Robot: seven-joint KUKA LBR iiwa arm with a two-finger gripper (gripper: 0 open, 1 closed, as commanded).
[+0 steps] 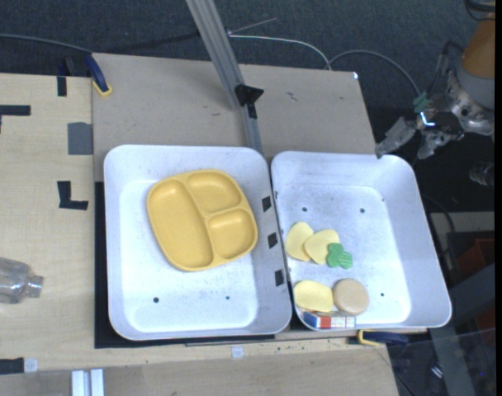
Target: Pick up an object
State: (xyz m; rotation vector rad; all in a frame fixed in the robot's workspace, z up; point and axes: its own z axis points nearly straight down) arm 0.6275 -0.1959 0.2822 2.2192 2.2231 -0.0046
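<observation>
A: Camera view, entry one. Progress on the pick?

B: None that I can judge. The gripper (409,135) sits at about 2 o'clock in the frame, outside the right bin (404,221), just past its far right corner. Its fingers stand apart with nothing between them. No object has been lifted.

A: Where are the candidates?

B: All in the right bin, toward 5 o'clock. Two pale yellow chips (311,244) lie overlapping with a small green piece (340,258) touching them. Nearer the front wall lie a yellow block (314,296) and a tan round piece (350,296), side by side and touching. A red and white item (329,322) is wedged against the front rim.

A: Left bin?

B: Holds a yellow divided tray (202,219), well apart from the arm.

A: Room to move?

B: The far half of the right bin is bare floor, so descent from 2 o'clock looks open. The front cluster crowds the wall and the bin divider; finger clearance there looks tight. The chips and green piece have more room around them. Approach, descent, closing and lift all remain.
</observation>
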